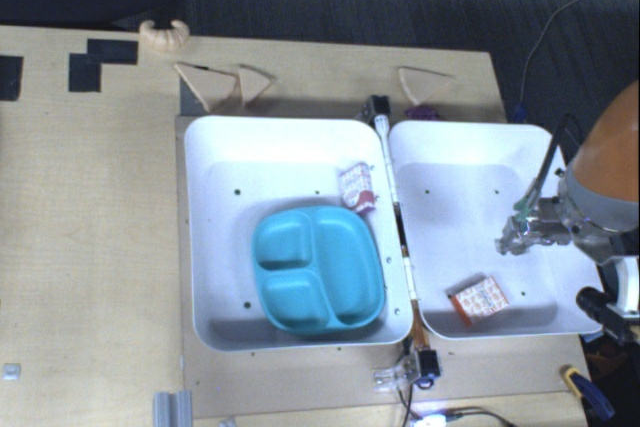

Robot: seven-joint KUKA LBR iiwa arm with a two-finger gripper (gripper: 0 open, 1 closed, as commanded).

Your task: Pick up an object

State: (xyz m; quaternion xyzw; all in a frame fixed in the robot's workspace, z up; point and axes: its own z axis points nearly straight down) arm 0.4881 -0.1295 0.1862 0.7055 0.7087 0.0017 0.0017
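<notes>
Light wood desk (90, 245) with two white bins side by side. Left bin (215, 215) holds a blue tray (318, 267) with three compartments, lying flat toward the bin's near side and filling most of its floor. A small packet (357, 185), white with red print, sits just beyond the tray's far right corner, close to the divider between the bins.

Right bin (450, 165) holds a small orange-and-white box (479, 298) lying flat near the front wall, a bit left of centre.

Arm (610, 165) comes in from the right, orange band visible at the frame edge, grey wrist below it. Claw (515, 237) sits over the right bin's right half, tip pointing left. It's beyond and right of the box, near but apart from it. Nothing seen between its fingers. Too small and blurred to tell fingers apart or together.

Cables and a connector (420, 370) lie on the desk at the bins' front edge.
</notes>
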